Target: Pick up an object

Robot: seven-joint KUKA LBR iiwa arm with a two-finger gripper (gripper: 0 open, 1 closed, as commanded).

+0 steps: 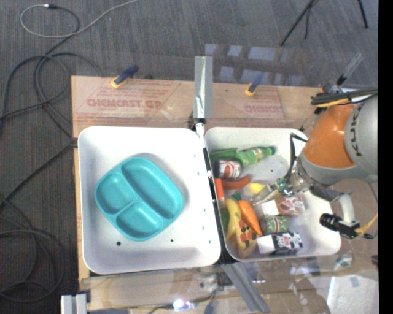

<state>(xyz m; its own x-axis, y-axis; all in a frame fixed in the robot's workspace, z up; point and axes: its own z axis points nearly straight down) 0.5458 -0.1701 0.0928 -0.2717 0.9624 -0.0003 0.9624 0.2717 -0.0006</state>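
While the arm (334,144) reaches in from the frame's right, its gripper (286,184) hangs low over the right bin (319,245), at the centre-right of the frame. Toy groceries lie just left and below: green bottle (250,155), red can (230,169), carrot (249,217), banana (233,219). Gripper state cannot be told. A teal divided plate (140,196) occupies the left bin (98,144).

- Looked like a robotics lab: grey office carpet (153,27), loose black cables (37,80) trailing across it.
- Plywood bench (147,101) held by clamps (124,76); tripod legs (307,18) nearby.
- Industrial arm (344,147) over white bins (92,147).
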